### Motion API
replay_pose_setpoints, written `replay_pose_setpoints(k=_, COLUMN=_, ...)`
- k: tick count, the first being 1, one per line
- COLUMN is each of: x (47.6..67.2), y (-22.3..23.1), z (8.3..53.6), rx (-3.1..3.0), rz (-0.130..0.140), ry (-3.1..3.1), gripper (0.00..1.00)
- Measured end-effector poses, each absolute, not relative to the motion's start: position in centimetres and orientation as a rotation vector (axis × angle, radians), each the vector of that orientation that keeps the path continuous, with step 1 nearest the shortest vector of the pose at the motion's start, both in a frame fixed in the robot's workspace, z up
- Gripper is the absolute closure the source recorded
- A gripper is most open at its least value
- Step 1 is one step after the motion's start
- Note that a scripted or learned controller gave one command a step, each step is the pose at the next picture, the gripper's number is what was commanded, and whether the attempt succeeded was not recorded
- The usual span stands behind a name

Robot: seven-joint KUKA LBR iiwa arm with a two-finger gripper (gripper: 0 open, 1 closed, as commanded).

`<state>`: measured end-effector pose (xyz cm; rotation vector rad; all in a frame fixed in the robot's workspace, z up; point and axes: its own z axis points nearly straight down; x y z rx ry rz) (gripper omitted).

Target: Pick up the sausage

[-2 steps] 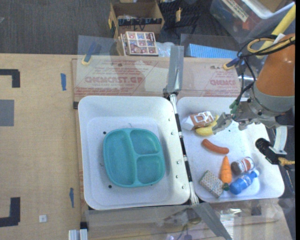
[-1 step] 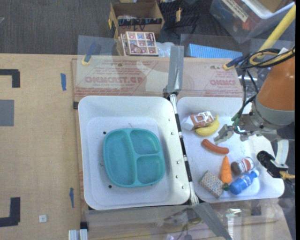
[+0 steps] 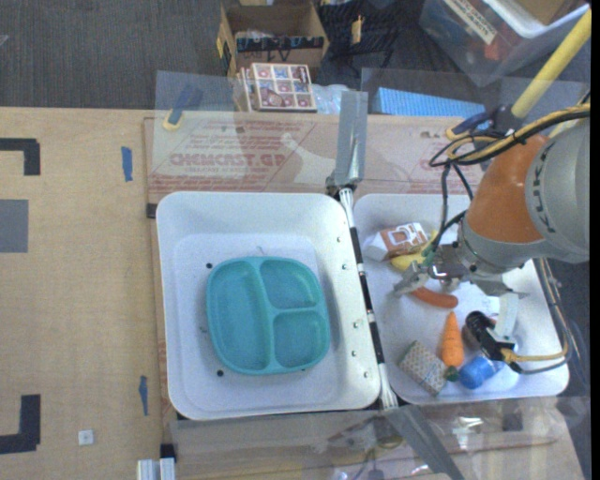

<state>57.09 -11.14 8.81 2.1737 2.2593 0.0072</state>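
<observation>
Pincer (image 3: 420,278): low in the right bin (image 3: 403,323), at the end of the grey arm (image 3: 525,202) with its orange band, which comes in from the right. Whether it is spread or pressed together, I cannot tell.
Hold: nothing is seen pinched in it.
Sausage (image 3: 437,299): red-orange, lying flat on the floor of the right bin near its middle. It is just below the pincer in the picture; whether the two touch cannot be told.
Beside the pincer: a yellow piece (image 3: 411,262) just to its far-left side. Beyond that, a small brown and white packet (image 3: 403,239) lies toward the bin's far-left corner.
Front of the right bin: an orange carrot (image 3: 452,339) near the sausage, a blue piece (image 3: 477,373) just in front of the carrot, and a speckled block (image 3: 424,366) to their left.
Left bin (image 3: 187,244): a teal plate (image 3: 270,314) with three compartments lies flat in the middle.
Surface (image 3: 75,281): pale wood with black tape marks (image 3: 23,155) and short blue tape strips (image 3: 127,162). A cardboard sheet (image 3: 244,159) with red lettering lies at the far edge of the bins.
Room: behind the surface stand an open cardboard box (image 3: 272,28) and a small box with a patterned face (image 3: 277,86). Further right are a blue mat (image 3: 422,100) and, at the top right, a slanting yellow pole (image 3: 562,54).
</observation>
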Motion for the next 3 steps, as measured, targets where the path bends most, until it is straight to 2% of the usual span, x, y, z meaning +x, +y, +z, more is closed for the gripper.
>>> replay_pose_setpoints(k=1, x=57.2, y=-11.2, z=9.9, rx=2.174, rz=0.011, ry=2.255, gripper=1.00)
replay_pose_setpoints(k=2, x=54.4, y=-7.7, z=21.6, rx=2.284, rz=-0.002, ry=2.156, gripper=1.00)
replay_pose_setpoints(k=3, x=58.9, y=-8.0, z=30.0, rx=2.374, rz=-0.002, ry=2.055, gripper=1.00)
